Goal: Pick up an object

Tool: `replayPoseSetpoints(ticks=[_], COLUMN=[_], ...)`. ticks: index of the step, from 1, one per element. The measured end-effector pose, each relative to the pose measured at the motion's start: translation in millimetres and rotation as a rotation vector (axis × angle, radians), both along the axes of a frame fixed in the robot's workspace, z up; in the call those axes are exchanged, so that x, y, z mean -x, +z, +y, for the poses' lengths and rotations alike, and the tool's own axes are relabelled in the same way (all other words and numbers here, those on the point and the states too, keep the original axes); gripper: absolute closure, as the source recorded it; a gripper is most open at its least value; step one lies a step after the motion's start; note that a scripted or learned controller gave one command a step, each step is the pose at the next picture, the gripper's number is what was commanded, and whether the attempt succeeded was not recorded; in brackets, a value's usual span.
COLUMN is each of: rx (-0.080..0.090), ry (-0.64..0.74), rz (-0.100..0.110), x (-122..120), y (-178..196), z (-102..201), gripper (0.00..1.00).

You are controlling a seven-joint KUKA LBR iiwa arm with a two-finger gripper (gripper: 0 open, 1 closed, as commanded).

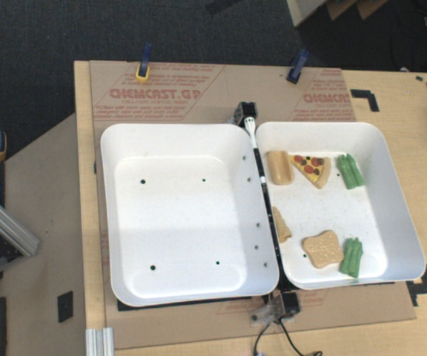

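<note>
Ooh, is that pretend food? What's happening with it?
Yes, it looks like toy food. Nothing is being touched right now. The right bin holds a bread roll, a pizza slice, a piece of toast, two green veggies, and a small tan piece by the bin's left wall. A robot arm is supposed to pick one up, but no piece has been lifted yet. The left bin sits beside it.

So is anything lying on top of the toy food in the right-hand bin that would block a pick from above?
Nothing visible does. The bread roll, pizza slice, toast and both green vegetable pieces lie uncovered on the right bin's floor. Only the small tan piece sits tight against the dividing wall.
</note>
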State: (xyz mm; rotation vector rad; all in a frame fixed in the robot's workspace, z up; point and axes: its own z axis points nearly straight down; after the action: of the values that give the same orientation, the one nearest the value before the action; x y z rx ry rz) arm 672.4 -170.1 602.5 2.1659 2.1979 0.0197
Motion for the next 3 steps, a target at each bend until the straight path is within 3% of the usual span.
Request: replayPoseSetpoints(ticks=[3], rx=[0.01], ry=[0.004], rz=[-0.017], x=[-2], y=[34], z=[3], gripper=[1.0])
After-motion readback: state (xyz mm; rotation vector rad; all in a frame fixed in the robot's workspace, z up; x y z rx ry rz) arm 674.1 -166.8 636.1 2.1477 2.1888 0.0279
